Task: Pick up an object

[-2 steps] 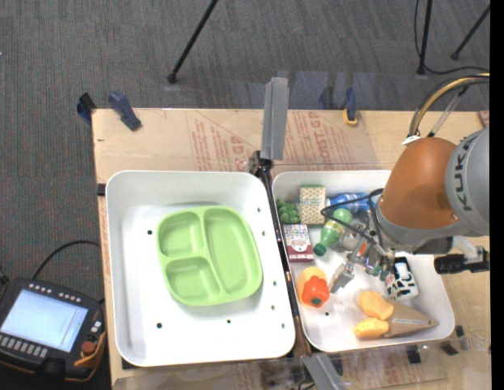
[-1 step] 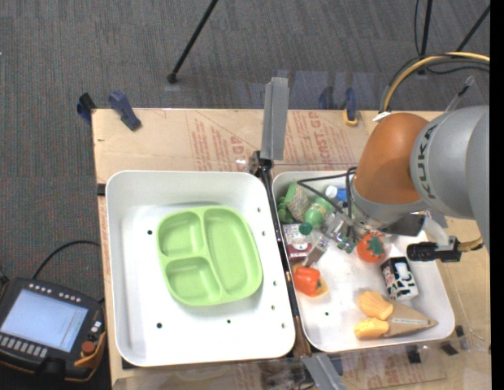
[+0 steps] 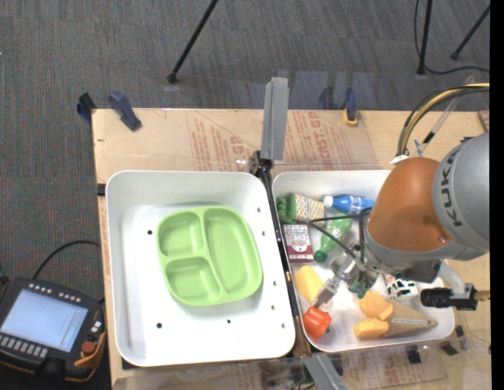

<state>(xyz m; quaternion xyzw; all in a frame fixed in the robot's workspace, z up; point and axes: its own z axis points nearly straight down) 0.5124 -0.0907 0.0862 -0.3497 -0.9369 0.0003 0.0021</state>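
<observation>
In the right bin [image 3: 444,330], the end effector [image 3: 337,285] hangs low among the clutter, reaching in under the arm's orange band [image 3: 402,205]. Its tip sits just above a yellow block [image 3: 308,281], with an orange-red piece [image 3: 315,322] close below. Whether it is released or clenched I cannot tell; the view is too small and the arm covers much of it.

Nothing can be seen caught by it, so the pick looks not yet done. As a judgement, the arm is at the descent or closing step, with the yellow block or the orange-red piece the likely target. Closing, lifting and clearing the bin wall are all left.

Other things lie around it: a bottle [image 3: 347,203] with a blue cap at the back, a green box [image 3: 300,208], a small carton [image 3: 297,241] by the left wall, and an ice-cream cone [image 3: 398,325] toward the front. They crowd close, so a grasp may nudge neighbours.

The left bin [image 3: 126,218] on the tabletop [image 3: 179,140] carries a green tray [image 3: 210,255].
</observation>
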